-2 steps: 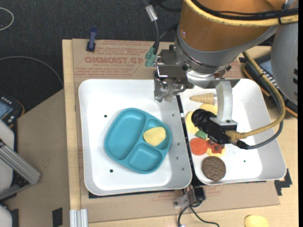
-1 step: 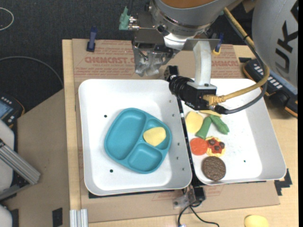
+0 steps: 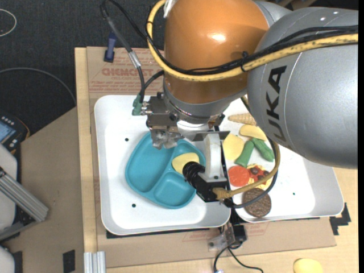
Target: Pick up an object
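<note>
My gripper (image 3: 164, 139) hangs low over the left bin (image 3: 114, 169), right at the upper edge of a blue divided plate (image 3: 149, 169). The plate lies flat in the middle of that bin. A small yellow piece (image 3: 181, 162) rests on the plate's right side, just right of and below the gripper. The big orange and grey wrist hides the back of both bins. I see nothing held in the gripper.
The right bin (image 3: 318, 198) holds toy food: a cone (image 3: 241, 118), pale yellow pieces (image 3: 233, 147), green pods (image 3: 245, 152), a red tomato (image 3: 239, 177) and a brown disc (image 3: 257, 203). A black cable fitting (image 3: 199, 183) juts over the bins' divide. A yellow item (image 3: 307, 265) lies off the bench.
</note>
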Controlling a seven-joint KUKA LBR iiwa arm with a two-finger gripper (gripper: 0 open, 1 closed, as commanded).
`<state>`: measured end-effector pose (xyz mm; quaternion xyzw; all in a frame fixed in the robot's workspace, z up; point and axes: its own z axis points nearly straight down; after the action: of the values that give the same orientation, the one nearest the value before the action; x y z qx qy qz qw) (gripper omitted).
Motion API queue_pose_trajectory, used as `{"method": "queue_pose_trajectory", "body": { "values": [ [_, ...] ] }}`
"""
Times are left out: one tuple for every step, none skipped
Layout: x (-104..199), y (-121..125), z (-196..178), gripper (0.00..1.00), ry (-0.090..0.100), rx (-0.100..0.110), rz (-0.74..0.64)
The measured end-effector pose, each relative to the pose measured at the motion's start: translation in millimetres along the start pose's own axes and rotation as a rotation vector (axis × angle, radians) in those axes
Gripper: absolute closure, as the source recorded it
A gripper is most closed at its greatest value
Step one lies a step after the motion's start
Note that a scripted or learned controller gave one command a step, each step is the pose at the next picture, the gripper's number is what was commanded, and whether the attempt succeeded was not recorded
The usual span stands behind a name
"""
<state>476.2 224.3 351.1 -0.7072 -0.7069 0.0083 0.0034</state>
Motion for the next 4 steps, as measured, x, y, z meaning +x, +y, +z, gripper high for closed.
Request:
{"method": "queue_pose_trajectory", "body": {
  "values": [
    [-2, 3, -195, 1.0, 0.017, -0.036, -0.002],
    [-40, 1, -49, 1.0, 0.0, -0.001, 0.005],
    [-59, 3, 59, 1.0, 0.002, -0.003, 0.004],
    [-93, 16, -106, 1.0, 0.012, -0.037, 0.004]
  ]
}}
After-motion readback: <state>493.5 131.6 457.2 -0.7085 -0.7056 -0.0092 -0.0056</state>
